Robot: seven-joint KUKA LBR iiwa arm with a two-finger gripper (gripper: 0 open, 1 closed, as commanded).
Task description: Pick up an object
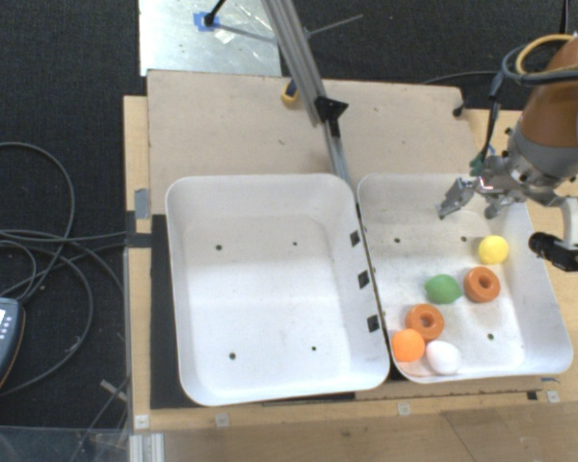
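Gripper (459, 200): seen above the upper part of the right bin (405, 215); the fingers appear spread apart with nothing between them, though they are small and somewhat blurred.
Arm (556, 114): brought in from the right, with the orange band above the wrist.
Yellow ball (493, 249): resting on the right bin's floor, near the gripper and below it to the right; the closest candidate for the pick.
Green piece (443, 289): lying near the bin's middle, just beside an orange ring (482, 284).
Second orange ring (425, 320): placed lower, touching or nearly touching an orange ball (407, 345) and a white egg-like piece (443, 357) at the front edge.
Left bin (260, 287): set beside the right one.
Weight: all pieces are judged light, likely foam or hollow plastic.
Stiffness: the rings are judged slightly yielding; the ball and egg are judged firmer.
Slip risk: round, smooth shapes are expected to roll or squirt out if pinched off-centre.
Hold for the ball: best taken across its widest part, fingers descending squarely either side.
Hold for a ring: one finger could be set into the hole, the other outside the rim.
Crowding: the front cluster is judged harder, since neighbours may be nudged.
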